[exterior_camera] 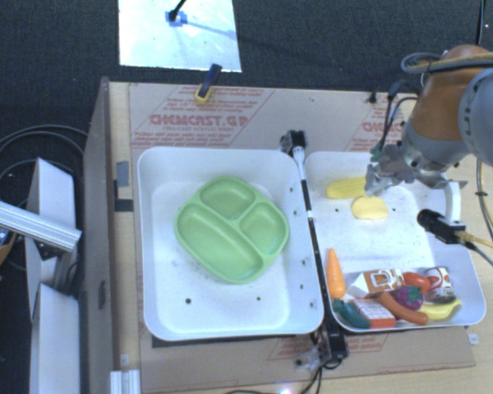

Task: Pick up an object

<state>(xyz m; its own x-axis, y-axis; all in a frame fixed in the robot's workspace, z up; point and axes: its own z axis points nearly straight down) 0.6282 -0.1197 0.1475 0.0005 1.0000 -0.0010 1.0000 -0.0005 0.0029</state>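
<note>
My gripper (376, 180) hangs over the far part of the right bin (468, 261), just above two pale yellow pieces. One yellow piece (345, 189) lies to the gripper's left, the other (370, 209) directly below it. Near the right bin's front edge lies a heap of toy food: an orange carrot (335, 274), a small orange-and-white box (381, 281), a red and purple piece (410, 296), a yellow banana (442, 309) and a green piece (351, 314). Nothing shows between the fingers.
A green divided plate (231, 228) lies in the left bin (160, 220). A black divider rail (309, 220) runs between the bins. A black connector with cable (440, 226) sits over the right bin's right side. Cardboard (230, 113) lines the bench behind.
</note>
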